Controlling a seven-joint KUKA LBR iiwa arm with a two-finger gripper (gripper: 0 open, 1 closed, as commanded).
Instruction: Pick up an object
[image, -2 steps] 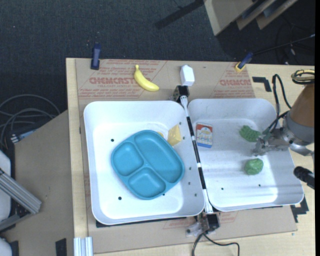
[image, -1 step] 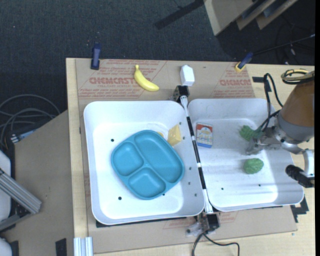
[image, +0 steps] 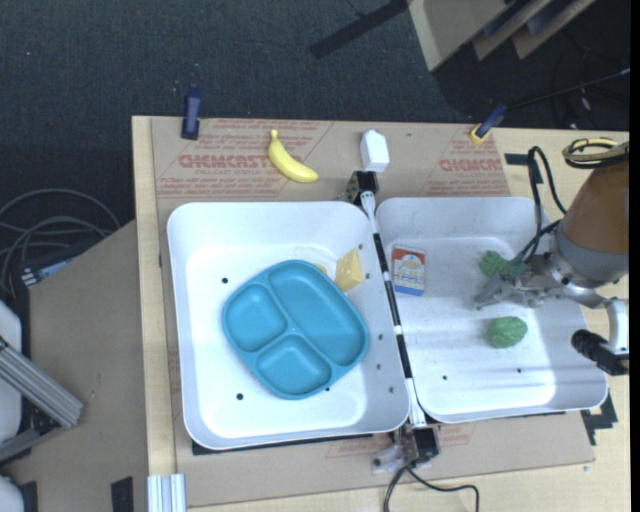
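Two white bins: the left bin (image: 190, 300) holds one blue tray (image: 293, 327) and one yellow piece (image: 349, 269); the right bin (image: 450, 395) holds one small box (image: 408, 270) and two green objects (image: 507, 331) — the gripper (image: 497, 290) sits beside the upper one, grip perhaps empty — unclear.

Gripper (image: 497, 290) low in right bin (image: 450, 395), beside far green lump (image: 493, 264); second green lump (image: 507, 331) just nearer. Small box (image: 408, 271) at bin's left. Blue tray (image: 292, 327) in left bin (image: 200, 390).
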